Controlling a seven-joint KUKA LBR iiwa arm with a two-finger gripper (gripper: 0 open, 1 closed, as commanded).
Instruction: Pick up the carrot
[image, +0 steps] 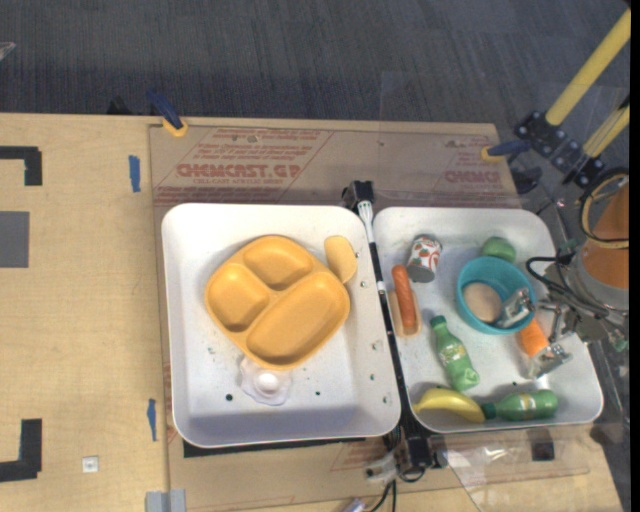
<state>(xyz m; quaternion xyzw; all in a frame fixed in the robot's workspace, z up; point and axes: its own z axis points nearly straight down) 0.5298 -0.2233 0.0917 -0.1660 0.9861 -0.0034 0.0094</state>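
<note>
- Gripper (541, 326): it sits low over the right-hand shallow white bin (583, 395), near the bin's 3 o'clock wall. The metal parts are tangled with cables, and it cannot be determined how far open it is or whether it has hold of anything.
- Task item: the short orange carrot (531, 339) lies immediately against the gripper, on its 7 o'clock side.
- Step in hand: judged to be the grasp itself, either closing on the carrot or about to lift it.
- Next move: confirm a secure hold, then raise straight up. A sideways drag risks disturbing neighbouring items.
- Nearest obstruction: the round teal bowl (489, 294) is just beside the gripper at 10 o'clock, and a pale tan rounded object rests inside it.
- At 6 o'clock: a dark green bottle lying on its side (526, 405), near but apart from the carrot.
- Further out at 8 to 9 o'clock: a light green upright bottle (455, 353), a yellow banana (448, 403) and a long orange-red sausage (405, 300). The sausage could be mistaken for the target.
- Left-hand shallow white bin (190, 400): it holds a yellow divided plate (278, 300), well apart and of no concern.
</note>
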